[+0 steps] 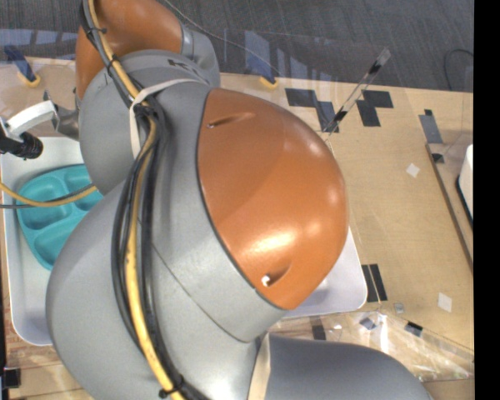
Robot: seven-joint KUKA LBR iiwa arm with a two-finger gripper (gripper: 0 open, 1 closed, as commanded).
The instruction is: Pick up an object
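- The grey arm with glossy orange caps (pixel 233 223) covers most of the shallow white plastic bin (pixel 12 248).
- A teal plastic divided tray (pixel 46 215) lies inside that bin, at its left end, partly under the arm.

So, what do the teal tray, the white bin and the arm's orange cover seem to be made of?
Teal tray: likely moulded plastic, matte, with rounded compartments. White bin: probably plastic, smooth, with a soft rounded rim. Orange cover: hard and glossy, showing bright reflections; painted metal or plastic, I cannot tell which.
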